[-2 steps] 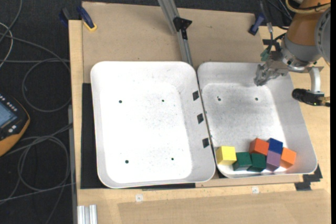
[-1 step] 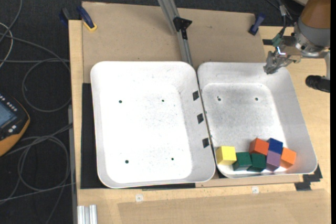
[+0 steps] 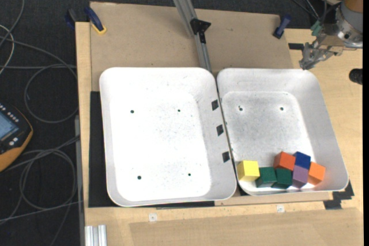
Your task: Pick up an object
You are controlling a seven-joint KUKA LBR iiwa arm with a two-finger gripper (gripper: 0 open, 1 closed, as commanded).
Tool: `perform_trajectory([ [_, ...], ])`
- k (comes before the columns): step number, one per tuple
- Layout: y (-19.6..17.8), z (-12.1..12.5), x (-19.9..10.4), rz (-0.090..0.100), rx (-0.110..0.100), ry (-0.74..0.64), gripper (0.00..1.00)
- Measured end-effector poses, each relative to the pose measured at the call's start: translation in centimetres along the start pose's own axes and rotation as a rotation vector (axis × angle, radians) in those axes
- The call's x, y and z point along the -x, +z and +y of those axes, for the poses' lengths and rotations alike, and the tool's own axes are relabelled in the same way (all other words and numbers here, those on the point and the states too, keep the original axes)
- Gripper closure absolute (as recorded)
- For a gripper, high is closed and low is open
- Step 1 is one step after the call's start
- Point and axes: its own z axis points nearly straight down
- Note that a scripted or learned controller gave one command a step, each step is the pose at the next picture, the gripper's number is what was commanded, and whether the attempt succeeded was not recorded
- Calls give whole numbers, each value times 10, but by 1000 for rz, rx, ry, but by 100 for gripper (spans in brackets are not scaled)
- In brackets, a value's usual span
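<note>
Several small coloured blocks cluster in the near right corner of the right bin (image 3: pixel 262 118): a yellow block (image 3: pixel 249 169), two green blocks (image 3: pixel 267 176), an orange block (image 3: pixel 283 160), a blue block (image 3: pixel 302 159), a purple block (image 3: pixel 300 174) and another orange block (image 3: pixel 316 171). My gripper (image 3: pixel 309 59) hangs at the view's right edge, above the bench just beyond the right bin's far right corner. It is well away from the blocks, and nothing shows between its fingers.
The left bin (image 3: pixel 155 135) lies beside the right one, with black clips between them. A slanted metal pole (image 3: pixel 184 6) rises from the bench behind the bins. Blue clamps (image 3: pixel 95 20) hold the board's far corners. Cables lie on the floor at left.
</note>
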Motion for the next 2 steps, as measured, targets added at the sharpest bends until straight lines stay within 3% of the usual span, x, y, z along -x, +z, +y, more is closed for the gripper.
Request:
perform_trajectory([
  [1,7,1,0,1,-7,0,100],
  [2,15,-8,-57,6,-13,-3,100],
])
